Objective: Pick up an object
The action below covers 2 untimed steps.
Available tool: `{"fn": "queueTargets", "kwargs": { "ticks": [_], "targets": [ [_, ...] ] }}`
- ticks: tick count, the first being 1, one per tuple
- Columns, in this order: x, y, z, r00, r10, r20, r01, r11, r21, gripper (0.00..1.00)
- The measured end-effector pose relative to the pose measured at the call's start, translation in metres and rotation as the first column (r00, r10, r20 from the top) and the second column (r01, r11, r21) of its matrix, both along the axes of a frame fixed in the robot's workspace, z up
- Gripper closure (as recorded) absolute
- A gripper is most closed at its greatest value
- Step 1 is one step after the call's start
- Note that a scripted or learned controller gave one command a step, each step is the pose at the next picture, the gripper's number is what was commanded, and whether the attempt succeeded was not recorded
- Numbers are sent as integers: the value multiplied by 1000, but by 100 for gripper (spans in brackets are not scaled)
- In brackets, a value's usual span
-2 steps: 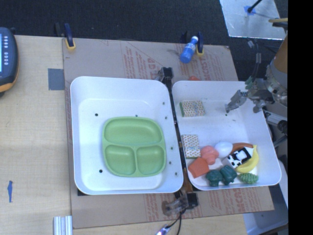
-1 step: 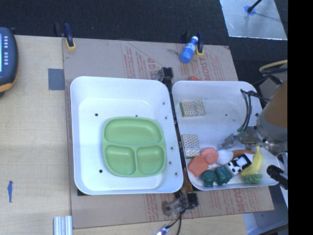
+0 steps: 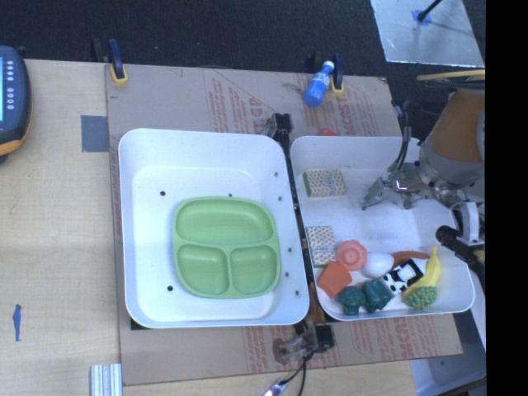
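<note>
My gripper [image 3: 388, 196] hangs over the upper right part of the right bin [image 3: 363, 151], its fingers spread open with nothing between them. Below it, along the bin's near side, lies a cluster of toy foods: a pink round piece [image 3: 351, 254], a white egg [image 3: 378, 264], an orange-red piece [image 3: 333, 277], two dark green pieces [image 3: 363, 297], a black-and-white item [image 3: 398, 280], a yellow banana [image 3: 431, 269] and a green broccoli [image 3: 419, 297]. Two patterned squares [image 3: 324, 182] [image 3: 321, 239] lie to the gripper's left.
The left bin [image 3: 140, 163] holds a light green divided plate [image 3: 224, 246]. A blue bottle [image 3: 318, 85] lies on the bench behind the bins. A dark device [image 3: 10, 97] sits at the far left edge. The arm's orange band [image 3: 458, 130] rises at the right.
</note>
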<state>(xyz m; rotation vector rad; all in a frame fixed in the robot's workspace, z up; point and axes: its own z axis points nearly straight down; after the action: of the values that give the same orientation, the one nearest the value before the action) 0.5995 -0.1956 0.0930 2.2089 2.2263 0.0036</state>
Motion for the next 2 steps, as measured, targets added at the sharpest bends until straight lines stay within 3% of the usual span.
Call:
{"fn": "queueTargets", "kwargs": {
  "ticks": [1,2],
  "targets": [
    [-76,60,80,1000,-1,-15,1,1000,5,0],
    [-101,101,-3,1000,-4,-4,4,1000,2,0]
  ]
}}
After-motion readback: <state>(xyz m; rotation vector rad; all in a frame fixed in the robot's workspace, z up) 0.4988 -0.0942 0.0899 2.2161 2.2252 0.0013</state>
